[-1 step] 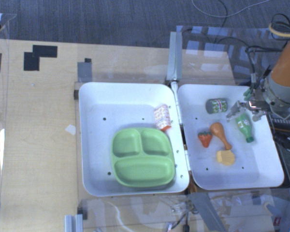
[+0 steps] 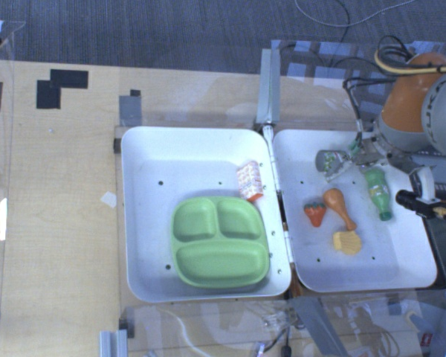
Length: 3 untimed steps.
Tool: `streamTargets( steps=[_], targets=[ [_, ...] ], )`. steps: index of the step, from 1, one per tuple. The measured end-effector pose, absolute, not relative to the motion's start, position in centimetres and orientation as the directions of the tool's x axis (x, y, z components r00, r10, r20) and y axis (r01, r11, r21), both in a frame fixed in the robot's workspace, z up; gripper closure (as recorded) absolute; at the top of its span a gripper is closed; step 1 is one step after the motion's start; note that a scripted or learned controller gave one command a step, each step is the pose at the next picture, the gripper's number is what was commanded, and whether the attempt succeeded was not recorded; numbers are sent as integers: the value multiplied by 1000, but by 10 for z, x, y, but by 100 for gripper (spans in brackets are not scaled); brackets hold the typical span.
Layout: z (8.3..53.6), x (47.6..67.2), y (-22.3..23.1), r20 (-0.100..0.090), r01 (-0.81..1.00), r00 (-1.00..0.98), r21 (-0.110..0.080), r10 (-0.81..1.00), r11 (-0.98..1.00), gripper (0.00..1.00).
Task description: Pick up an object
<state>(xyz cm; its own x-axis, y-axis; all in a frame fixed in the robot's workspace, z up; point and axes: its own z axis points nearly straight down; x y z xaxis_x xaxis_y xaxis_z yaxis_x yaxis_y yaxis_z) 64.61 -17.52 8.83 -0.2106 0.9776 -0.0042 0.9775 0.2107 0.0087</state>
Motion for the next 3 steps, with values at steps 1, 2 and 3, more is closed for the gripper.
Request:
streamTargets(
  steps=[1, 2, 3],
  targets=[
    [87, 658, -142, 0, 957, -290, -11, 957, 290, 0],
    [87, 664, -132, 1, 936, -351, -20, 936, 351, 0],
    [96, 662, -130, 12, 934, -355, -33, 935, 356, 100]
  ],
)
